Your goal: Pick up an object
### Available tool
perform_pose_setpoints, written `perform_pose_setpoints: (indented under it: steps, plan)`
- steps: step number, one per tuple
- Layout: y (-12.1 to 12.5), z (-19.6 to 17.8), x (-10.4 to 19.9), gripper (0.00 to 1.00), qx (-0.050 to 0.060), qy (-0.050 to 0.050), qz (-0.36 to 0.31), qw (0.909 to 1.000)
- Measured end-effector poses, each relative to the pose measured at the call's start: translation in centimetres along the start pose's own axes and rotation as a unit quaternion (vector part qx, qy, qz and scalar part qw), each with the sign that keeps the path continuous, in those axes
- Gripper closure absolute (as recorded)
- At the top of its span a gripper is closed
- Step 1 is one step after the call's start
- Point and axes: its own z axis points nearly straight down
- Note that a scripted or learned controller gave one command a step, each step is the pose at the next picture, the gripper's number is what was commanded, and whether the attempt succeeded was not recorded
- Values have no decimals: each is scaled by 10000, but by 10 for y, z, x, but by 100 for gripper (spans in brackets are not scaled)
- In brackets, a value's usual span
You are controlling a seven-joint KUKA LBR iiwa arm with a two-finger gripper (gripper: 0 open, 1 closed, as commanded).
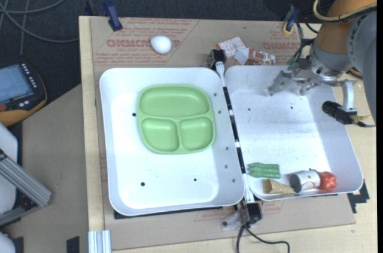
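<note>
Your candidates lie along the right bin's [335, 144] near edge: a green piece [264, 170], a tan wedge [277, 187], a white tube [304, 180] and a red piece [327, 181], close together. The gripper [291, 83] hovers over that bin's far end, well apart from them, fingers spread and holding nothing. The left bin [119, 144] holds a green tray [176, 118].

Divided plate [176, 118] in left bin [119, 144]
</note>
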Motion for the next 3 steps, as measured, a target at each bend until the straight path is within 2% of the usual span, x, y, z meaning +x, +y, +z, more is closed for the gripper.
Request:
perform_pose_setpoints:
  steps: [1,2,3]
  plan:
    - [1,-65,-40,0,-36,-21,8,10000]
    - [0,3,-15,0,2,1,0,10000]
    - [1,-9,-16,100,-25,-14,-6,10000]
